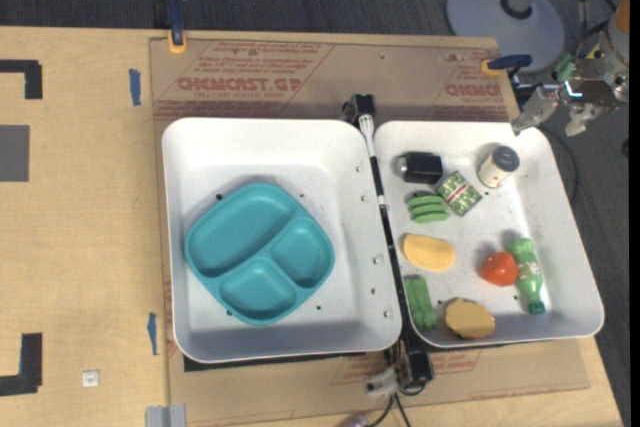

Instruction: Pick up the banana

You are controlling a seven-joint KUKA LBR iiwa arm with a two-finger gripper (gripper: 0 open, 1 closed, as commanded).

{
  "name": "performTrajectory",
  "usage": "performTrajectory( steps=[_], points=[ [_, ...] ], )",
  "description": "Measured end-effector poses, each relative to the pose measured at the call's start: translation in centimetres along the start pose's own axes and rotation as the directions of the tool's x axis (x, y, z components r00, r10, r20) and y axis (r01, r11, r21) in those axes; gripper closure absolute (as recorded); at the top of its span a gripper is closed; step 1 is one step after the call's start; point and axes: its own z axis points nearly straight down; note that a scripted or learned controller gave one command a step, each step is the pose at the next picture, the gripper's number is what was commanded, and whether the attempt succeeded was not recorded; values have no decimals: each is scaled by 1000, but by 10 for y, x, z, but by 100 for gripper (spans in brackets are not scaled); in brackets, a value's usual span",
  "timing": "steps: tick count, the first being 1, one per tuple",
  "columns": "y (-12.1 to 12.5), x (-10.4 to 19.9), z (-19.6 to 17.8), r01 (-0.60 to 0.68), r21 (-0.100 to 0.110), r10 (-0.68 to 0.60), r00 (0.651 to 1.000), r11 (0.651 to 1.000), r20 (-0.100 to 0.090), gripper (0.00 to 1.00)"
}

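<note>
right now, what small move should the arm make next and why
Probably swing the gripper left and toward the camera until it is above the banana. It now sits at the right bin's far right corner, while the banana lies mid-bin beside the green items.
</note>
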Motion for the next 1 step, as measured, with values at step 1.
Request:
performTrajectory(
  steps=[1],
  points=[
    [-3,91,137,321,0,-321,947,947,-1,0]
  ],
)
